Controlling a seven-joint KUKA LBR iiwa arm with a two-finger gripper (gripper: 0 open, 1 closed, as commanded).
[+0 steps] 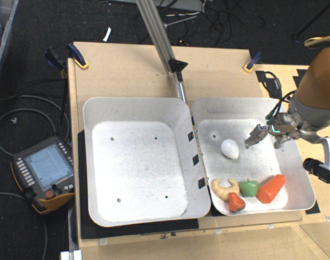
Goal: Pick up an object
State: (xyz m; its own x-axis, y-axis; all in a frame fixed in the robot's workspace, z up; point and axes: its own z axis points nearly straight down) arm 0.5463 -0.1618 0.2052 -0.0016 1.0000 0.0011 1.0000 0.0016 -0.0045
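**A robot lab**

A plywood bench [132, 75] clamped at its corners carries two white bins [137, 161]. A teach pendant [43, 169] lies on the dark floor amid loose cables [13, 123], and a metal camera pole [156, 28] slants overhead.

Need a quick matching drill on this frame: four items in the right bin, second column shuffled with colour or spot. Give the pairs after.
Things:
1. egg
2. carrot
3. pepper
4. strawberry

Descriptions:
A. green, between the pale pastry and the orange item
B. white, alone near the middle of the right bin, just left of the gripper
C. red, closest to the front rim
D. orange, farthest right along the front

Pairs: 1-B, 2-D, 3-A, 4-C
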